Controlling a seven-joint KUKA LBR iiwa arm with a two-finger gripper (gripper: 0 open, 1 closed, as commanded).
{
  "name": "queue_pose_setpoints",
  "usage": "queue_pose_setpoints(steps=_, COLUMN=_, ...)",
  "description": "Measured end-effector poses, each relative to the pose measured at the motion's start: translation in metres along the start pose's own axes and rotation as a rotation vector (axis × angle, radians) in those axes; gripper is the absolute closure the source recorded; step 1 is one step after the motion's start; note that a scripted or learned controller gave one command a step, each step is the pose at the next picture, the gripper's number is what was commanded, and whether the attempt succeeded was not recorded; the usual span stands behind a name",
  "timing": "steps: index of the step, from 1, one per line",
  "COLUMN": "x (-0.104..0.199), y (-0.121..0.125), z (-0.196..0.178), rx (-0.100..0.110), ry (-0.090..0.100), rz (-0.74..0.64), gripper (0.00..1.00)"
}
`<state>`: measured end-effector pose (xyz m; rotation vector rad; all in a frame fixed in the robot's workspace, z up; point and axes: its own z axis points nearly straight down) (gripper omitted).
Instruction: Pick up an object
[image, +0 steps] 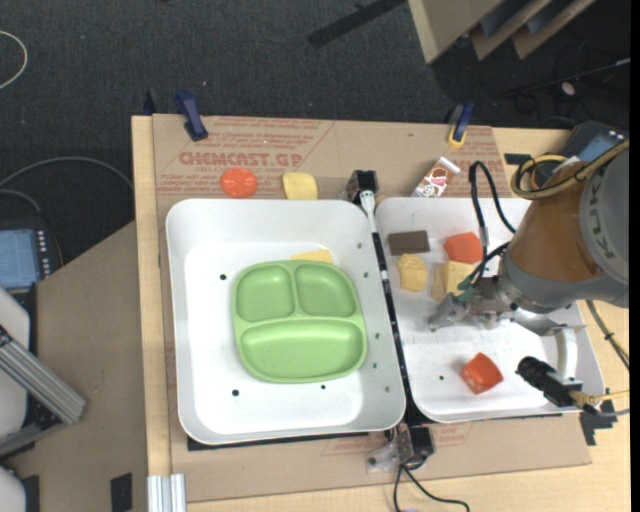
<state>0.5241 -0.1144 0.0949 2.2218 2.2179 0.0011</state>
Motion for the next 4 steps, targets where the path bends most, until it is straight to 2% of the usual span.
queue_pose_setpoints(steps=1, x=-0.024, y=0.085, z=0.010, rx=-0.006, ry=-0.002, rz=-0.005, gripper=0.00)
queue_pose_setpoints(steps=2, x=-0.023, y=0.083, z=-0.001, rx=-0.002, ry=-0.001, rz=-0.004, gripper=1.00)
queue_pose_setpoints(steps=3, x=0.058, y=0.008, z=-0.095, rx=0.003, ry=0.006, rz=-0.008, gripper=1.00)
queue_pose_setpoints(steps=4, x=0.106, y=-0.010, z=-0.140, rx=-0.003, ry=0.003, rz=-0.008, gripper=1.00)
